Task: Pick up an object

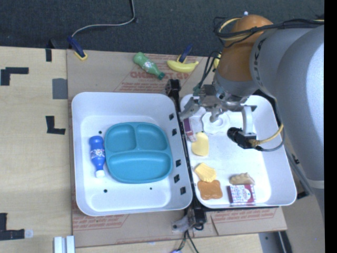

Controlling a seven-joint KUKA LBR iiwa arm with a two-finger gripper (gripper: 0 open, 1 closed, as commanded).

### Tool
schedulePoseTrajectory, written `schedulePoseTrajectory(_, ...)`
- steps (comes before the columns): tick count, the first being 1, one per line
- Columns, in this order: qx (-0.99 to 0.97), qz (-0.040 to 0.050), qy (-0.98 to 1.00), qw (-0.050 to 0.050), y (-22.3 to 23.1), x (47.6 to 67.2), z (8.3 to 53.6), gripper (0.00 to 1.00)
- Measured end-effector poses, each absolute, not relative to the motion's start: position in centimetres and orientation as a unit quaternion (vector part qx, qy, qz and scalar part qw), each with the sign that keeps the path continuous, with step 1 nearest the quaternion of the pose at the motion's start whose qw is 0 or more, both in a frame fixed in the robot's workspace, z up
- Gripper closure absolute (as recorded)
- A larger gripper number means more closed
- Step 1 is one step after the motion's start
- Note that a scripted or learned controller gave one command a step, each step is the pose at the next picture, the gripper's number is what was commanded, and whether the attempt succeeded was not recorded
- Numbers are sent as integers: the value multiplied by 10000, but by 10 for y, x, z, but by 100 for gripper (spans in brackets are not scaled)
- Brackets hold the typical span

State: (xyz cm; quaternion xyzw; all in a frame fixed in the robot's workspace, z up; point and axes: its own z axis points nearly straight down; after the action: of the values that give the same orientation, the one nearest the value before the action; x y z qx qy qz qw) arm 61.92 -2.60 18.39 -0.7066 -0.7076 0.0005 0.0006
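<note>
My gripper (213, 115) hangs over the far left part of the right bin (274, 157), under the orange wrist band. Just below it lie a small clear and pink item (190, 125) and a pale yellow piece (200, 145). Further toward the front of that bin are a yellow wedge (205, 172), a brown toast slice (210, 190), a brown lump (241, 178) and a red and white box (241, 194). The left bin (84, 109) holds a blue divided plate (139, 152) and a blue bottle (97, 155) beside it.
A green bottle (148, 65) and a banana (182, 65) lie on the cardboard behind the bins. A blue clamp (78, 48) sits at the cardboard's far left corner. The arm's grey body covers the right side of the right bin.
</note>
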Motion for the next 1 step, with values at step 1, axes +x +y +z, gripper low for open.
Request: schedulePoseTrajectory(1, -7070, 10, -7072, 2, -52, 593, 184, 0)
